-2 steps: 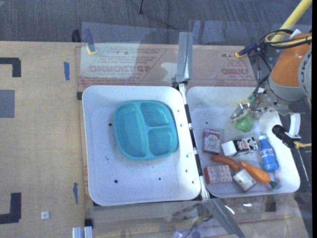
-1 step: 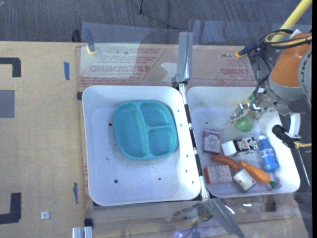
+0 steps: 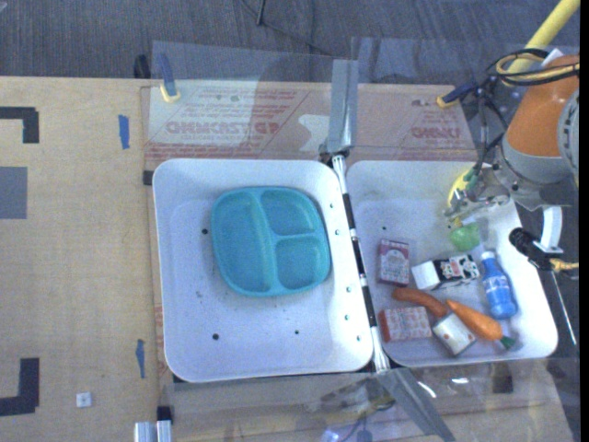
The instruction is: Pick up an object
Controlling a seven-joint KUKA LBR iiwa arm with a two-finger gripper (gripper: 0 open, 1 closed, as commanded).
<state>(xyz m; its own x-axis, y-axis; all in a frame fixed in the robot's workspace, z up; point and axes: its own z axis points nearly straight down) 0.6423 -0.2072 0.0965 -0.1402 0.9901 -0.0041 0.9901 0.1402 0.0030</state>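
Objects for picking all lie in my right bin (image 3: 543, 339); none is in my grasp yet. My pincer (image 3: 471, 201) hangs low over the bin's far right part, just above a small green ball (image 3: 466, 238). Cannot tell if the pincer is apart or together; cables and wrist clutter blur it. Nothing visibly clamped.

Outward from there: green ball sits just below the pincer, nearest candidate. Beside it, toward the near edge, a blue bottle (image 3: 498, 288) lies on its side. A small black-and-white box (image 3: 457, 268) and a white block (image 3: 425, 273) lie left of the bottle. Red carton (image 3: 394, 261) further left, near the bin divider. Carrot (image 3: 460, 313) stretches slantwise across the near part, with a second red packet (image 3: 406, 323) and a pale cube (image 3: 454, 336) close by it.

Left bin (image 3: 184, 339) holds a teal divided plate (image 3: 271, 240), well apart from me.

Progress, as I judge it: approach only. Left to do: settle on the ball, close, lift clear.
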